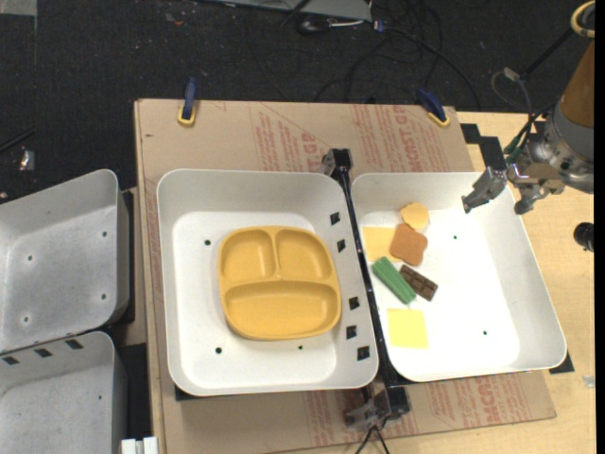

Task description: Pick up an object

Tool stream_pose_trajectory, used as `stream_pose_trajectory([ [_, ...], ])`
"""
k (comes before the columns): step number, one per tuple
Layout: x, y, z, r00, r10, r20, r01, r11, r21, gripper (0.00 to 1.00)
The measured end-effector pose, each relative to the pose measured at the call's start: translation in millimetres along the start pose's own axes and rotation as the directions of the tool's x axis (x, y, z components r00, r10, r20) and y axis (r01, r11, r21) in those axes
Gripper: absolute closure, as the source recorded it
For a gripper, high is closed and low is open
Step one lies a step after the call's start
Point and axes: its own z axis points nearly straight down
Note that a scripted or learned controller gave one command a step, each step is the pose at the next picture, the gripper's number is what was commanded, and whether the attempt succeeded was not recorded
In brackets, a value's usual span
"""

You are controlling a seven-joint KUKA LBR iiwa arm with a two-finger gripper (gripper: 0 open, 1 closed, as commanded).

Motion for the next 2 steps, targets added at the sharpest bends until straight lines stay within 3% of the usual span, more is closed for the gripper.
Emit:
stream_pose_trajectory([
  [2, 1, -3, 107, 1.0, 0.002, -0.002, -0.002, 1.0, 0.005, 0.0],
])
